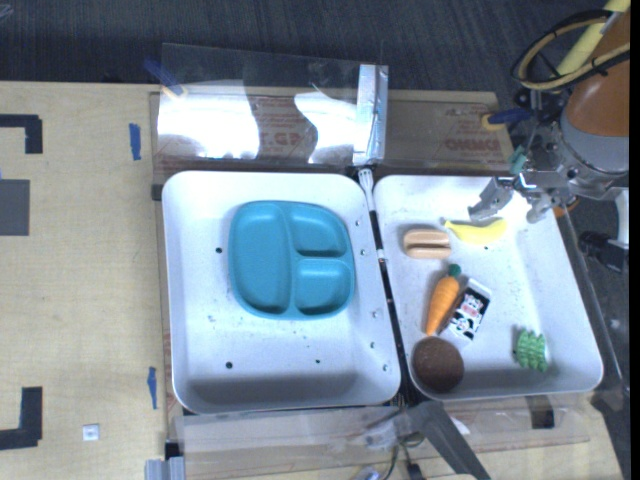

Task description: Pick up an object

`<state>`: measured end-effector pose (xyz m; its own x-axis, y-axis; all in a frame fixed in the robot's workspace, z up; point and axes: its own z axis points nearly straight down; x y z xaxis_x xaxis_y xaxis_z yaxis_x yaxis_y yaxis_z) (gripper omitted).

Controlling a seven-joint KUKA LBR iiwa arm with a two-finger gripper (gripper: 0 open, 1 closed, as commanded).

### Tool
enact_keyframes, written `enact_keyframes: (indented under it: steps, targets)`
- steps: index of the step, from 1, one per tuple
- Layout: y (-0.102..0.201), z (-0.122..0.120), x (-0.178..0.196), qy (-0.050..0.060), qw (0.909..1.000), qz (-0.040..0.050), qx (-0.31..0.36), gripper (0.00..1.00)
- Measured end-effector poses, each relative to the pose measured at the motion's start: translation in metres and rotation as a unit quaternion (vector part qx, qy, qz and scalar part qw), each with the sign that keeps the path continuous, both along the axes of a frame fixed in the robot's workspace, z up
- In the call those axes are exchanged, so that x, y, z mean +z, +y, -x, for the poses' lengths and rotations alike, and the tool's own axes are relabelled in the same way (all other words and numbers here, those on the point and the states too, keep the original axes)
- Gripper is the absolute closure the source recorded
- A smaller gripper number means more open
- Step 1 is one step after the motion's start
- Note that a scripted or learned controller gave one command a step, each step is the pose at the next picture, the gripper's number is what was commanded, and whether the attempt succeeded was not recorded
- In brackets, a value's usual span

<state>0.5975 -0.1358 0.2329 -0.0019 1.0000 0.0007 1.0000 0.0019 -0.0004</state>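
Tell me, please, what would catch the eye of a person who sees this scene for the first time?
First comes the large blue plastic divided plate, alone in the middle of the left white bin. Next are the small toys in the right white bin: an orange toy carrot, a yellow toy banana, a hot dog toy and a brown round ball. The grey arm's gripper is at that bin's far right corner, near the banana.

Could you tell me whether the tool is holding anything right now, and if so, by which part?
Nothing is held. The tool hangs open over the right bin's far corner, just above the banana, with nothing between its fingers.
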Motion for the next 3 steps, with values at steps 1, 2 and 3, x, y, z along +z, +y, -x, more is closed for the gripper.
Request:
enact_keyframes:
  steps: [1,2,3]
  targets:
    - [0.002,-0.019,-0.14,-0.007,0.9998,0.0018,0.018,0.0]
    - [0.034,0.038,-0.141,-0.008,0.9978,0.0008,0.065,0.0]
    - [0.034,0.104,-0.142,-0.007,0.9953,0.0007,0.097,0.0]
